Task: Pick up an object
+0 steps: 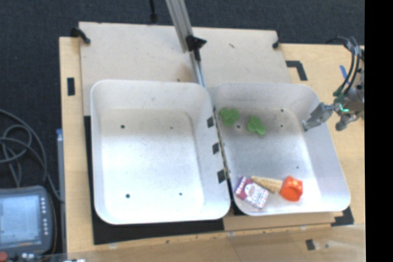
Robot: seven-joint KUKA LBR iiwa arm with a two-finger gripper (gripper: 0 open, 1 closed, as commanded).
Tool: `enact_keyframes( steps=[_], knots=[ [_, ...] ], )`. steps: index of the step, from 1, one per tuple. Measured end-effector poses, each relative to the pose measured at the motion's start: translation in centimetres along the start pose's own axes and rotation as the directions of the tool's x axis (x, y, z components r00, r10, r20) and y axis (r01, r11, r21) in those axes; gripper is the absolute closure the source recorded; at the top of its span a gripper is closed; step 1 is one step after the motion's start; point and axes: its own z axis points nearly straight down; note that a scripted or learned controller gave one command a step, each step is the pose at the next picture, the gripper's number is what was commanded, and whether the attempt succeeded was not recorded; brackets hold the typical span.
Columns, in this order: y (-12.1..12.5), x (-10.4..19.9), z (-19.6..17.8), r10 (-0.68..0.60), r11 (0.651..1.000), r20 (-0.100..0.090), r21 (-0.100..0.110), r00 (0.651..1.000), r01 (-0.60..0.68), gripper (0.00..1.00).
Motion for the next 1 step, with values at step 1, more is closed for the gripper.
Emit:
enact_keyframes(
  steps=[1],
  knots=[
    [0.09, 0.03, -0.25, -0.001, 1.000, 0.001, -0.005, 1.000, 0.001, 0.00]
  ],
)
